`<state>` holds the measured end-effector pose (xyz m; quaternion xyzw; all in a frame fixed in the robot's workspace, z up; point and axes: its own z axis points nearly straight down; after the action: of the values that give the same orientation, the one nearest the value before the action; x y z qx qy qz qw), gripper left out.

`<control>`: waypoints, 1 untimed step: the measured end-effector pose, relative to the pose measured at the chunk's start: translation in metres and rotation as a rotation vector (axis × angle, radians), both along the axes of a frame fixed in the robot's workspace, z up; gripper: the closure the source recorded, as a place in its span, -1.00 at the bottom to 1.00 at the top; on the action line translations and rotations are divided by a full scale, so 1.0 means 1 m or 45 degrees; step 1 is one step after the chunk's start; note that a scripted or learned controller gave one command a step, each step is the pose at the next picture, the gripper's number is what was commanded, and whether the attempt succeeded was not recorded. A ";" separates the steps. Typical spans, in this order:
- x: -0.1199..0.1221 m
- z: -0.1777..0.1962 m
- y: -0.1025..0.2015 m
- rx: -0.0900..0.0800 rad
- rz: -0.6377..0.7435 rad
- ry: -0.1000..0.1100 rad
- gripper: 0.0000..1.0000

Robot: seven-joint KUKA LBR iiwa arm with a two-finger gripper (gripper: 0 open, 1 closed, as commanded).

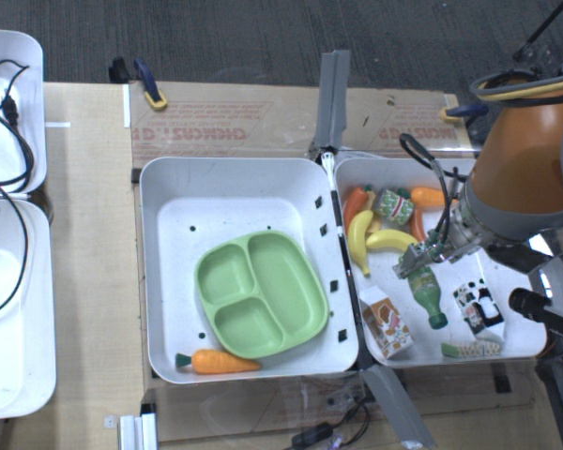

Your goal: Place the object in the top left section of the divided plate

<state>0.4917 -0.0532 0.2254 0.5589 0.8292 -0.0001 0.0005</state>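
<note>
The gripper (415, 262) hung low in the right bin (535, 345), its fingers against the top of a green bottle (429, 296); whether they pinched it was unclear. The green divided plate (261, 293) sat in the left bin (169, 251).

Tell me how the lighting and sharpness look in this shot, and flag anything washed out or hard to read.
Camera view: even overhead light with soft shadows; the left bin is bright but not blown out; the green plate and carrot are crisp; the small items in the right bin are cluttered and soft, and the pincer blurs into them, so its state is unreadable.
</note>
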 end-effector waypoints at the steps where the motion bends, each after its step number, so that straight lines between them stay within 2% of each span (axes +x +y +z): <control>1: -0.014 -0.007 0.071 -0.001 -0.032 0.003 1.00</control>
<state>0.4779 0.0182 0.2186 0.5692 0.8222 -0.0010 -0.0004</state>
